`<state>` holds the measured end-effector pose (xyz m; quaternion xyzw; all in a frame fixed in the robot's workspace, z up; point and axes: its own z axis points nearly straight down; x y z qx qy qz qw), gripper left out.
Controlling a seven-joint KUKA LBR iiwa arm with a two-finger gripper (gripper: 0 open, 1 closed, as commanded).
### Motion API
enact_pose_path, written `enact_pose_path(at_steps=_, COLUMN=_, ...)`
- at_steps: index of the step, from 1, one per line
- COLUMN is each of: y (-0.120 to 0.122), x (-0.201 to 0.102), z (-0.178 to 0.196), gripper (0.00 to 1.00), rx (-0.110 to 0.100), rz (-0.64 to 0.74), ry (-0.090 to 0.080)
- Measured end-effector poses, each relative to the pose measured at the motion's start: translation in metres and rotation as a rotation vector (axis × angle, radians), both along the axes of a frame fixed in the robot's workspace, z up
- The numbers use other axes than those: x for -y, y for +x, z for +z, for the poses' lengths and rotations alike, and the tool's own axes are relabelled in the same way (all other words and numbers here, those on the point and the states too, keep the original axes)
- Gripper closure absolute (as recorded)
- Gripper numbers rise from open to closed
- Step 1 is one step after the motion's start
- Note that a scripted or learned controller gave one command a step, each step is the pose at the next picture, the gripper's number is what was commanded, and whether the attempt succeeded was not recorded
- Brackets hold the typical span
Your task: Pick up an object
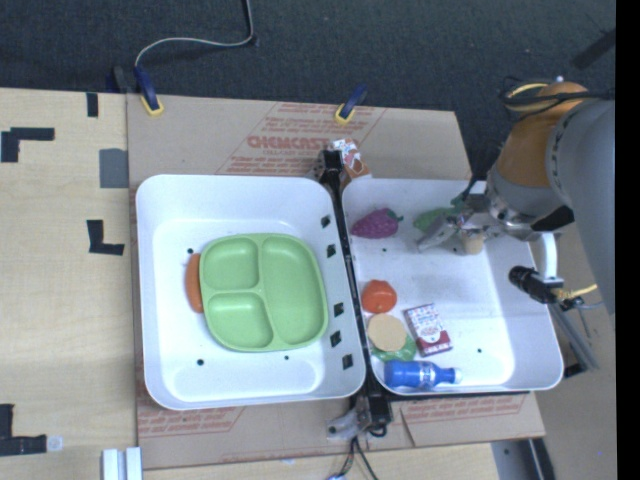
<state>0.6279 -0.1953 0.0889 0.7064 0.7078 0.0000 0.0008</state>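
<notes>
Rightward, jaws (447, 230) near bin rim (497, 268)

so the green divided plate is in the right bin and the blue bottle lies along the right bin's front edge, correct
Not quite. The camera view shows the green divided plate in the left bin, not the right one. The blue bottle does lie along the right bin's front edge.

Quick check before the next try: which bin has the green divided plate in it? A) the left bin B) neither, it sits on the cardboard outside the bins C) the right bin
A: the green divided plate lies flat inside the left bin, beside an orange item at its left edge.
</notes>
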Motion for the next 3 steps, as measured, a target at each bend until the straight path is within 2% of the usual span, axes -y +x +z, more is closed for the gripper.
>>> enact_pose_path(at_steps=1, y=0.034, x=-0.046, z=-0.005, gripper=0.0, rx=-0.031, rz=-0.003, ry=-0.003)
enact_pose_path(at_steps=2, y=0.035, x=-0.072, z=-0.005, gripper=0.0, rx=-0.028, rz=-0.005, ry=-0.008)
enact_pose_path(at_steps=3, y=0.035, x=-0.068, z=-0.006, gripper=0.0, rx=-0.03, rz=0.0, ry=0.002)
